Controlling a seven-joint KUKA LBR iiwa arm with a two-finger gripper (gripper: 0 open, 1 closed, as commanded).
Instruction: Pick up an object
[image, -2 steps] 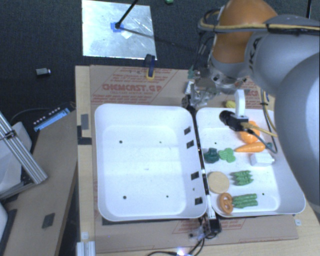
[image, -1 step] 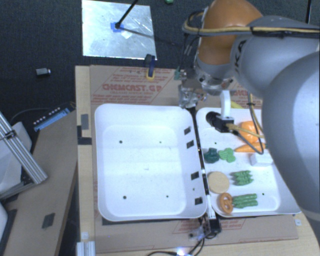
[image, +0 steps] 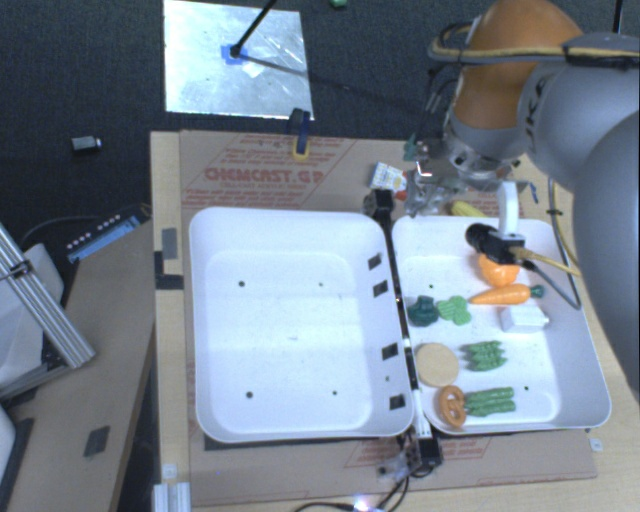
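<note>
The right bin holds several small toy foods. Among them are an orange carrot, a second orange piece just behind it, a white block and a yellow piece near the far wall. Closer to the front lie a dark green piece, a light green broccoli-like piece, two green bean bundles, a tan round cookie and a pretzel. My gripper hangs over the right bin's far left corner, with nothing visibly in it.
The left bin sits beside the right one, and a black-clipped divider runs between them. A blue-and-yellow clamp stands behind the bins, with a shiny foil sheet further back. The grey arm fills the upper right.
</note>
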